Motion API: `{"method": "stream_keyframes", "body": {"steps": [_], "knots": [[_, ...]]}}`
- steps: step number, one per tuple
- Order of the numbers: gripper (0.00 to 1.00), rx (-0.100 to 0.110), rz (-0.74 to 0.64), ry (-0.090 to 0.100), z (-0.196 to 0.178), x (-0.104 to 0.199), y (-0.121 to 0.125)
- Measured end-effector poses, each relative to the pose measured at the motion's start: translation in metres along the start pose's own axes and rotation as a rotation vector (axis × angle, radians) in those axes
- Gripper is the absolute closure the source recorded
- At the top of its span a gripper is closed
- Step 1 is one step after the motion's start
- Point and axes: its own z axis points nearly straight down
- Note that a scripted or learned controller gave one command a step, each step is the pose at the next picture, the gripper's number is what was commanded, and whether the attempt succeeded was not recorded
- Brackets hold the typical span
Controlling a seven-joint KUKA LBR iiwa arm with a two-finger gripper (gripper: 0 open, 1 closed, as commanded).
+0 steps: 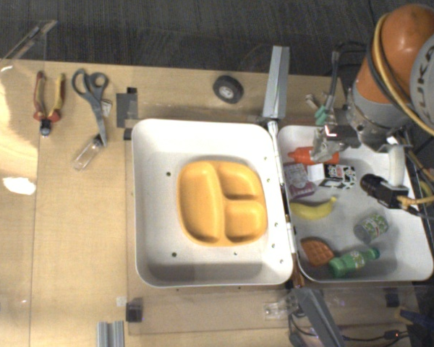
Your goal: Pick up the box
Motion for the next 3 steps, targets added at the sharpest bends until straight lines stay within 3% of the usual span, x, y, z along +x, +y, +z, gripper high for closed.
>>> {"method": "stream_keyframes", "body": {"steps": [2,3], "knots": [[1.00,-0.002,-0.782,0.001,-0.055,0.055,-0.084],[1.00,0.001,-0.444,0.001,-0.050,0.082,-0.035]]}}
